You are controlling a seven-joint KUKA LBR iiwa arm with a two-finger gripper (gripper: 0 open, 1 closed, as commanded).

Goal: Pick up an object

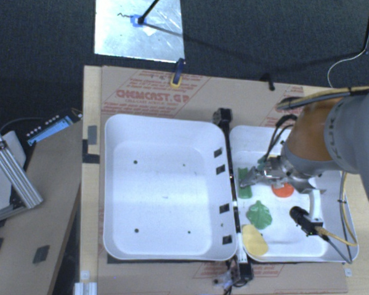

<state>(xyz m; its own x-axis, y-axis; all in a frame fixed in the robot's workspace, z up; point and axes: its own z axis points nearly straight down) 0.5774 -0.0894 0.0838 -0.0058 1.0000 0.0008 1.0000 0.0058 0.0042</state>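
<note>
My gripper (253, 177) is low in the right bin (327, 250), near its left wall. Right beside its tip, partly under it, lies a small green block (244, 189). Just to the right of the gripper, tucked under the wrist, is an orange-red round object (283, 191). A green leafy-looking object (259, 214) sits in the bin's middle front, and a yellow rounded object (255, 240) lies in the front left corner. I see nothing lifted off the bin floor.
The left bin (120, 146) is on the other side of a divider with black clips (227, 177). The grey arm with its orange band (314, 135) covers the right bin's back right part. Brown cardboard (156, 93) lies under both bins.
</note>
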